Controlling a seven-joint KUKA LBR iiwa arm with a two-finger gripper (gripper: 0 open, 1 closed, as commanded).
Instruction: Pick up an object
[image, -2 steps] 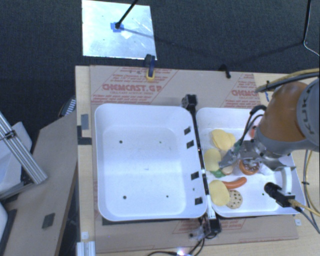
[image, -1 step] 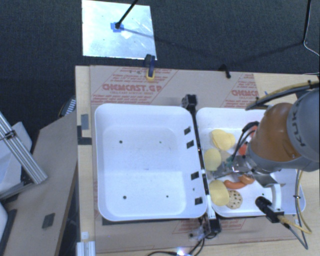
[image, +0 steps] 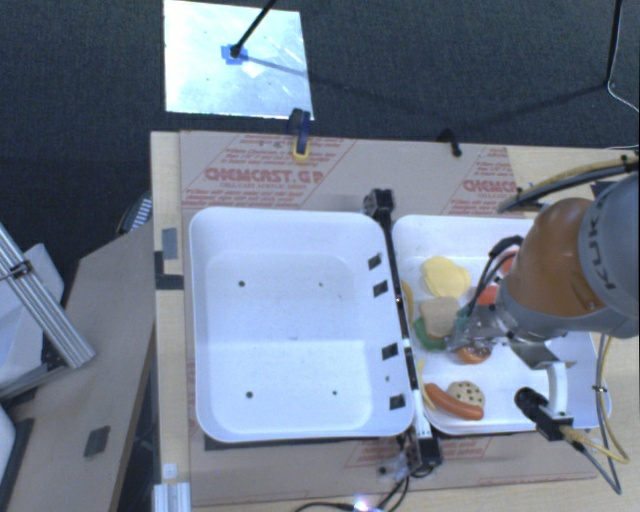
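Nearest the camera, at the front of the right bin (image: 500, 424), lie a hot dog (image: 452, 399) and a round speckled cookie (image: 464, 391), touching or just beside each other, both free of the arm. Behind them, mid-bin, the end effector (image: 472, 338) sits low among a cluster of toy food: a beige block (image: 438, 316) with something green (image: 430, 338) under its front edge, and a small orange-red piece (image: 470, 353) directly beneath the tool. Whether the end effector is apart or together cannot be told; the wrist and cabling cover it. Nothing is visibly gripped. Further back lies a yellow lumpy item (image: 444, 274), apart from the tool. The left bin (image: 290, 320) holds no objects that can be made out. Beyond both bins, the tabletop (image: 330, 170) carries printed cardboard sheeting. Judgement: the step in hand is the descent or grasp attempt over the orange-red piece and beige block. The next move calls for a firm close on one item, then a straight lift clear of its neighbours; crowding may spoil the grip.
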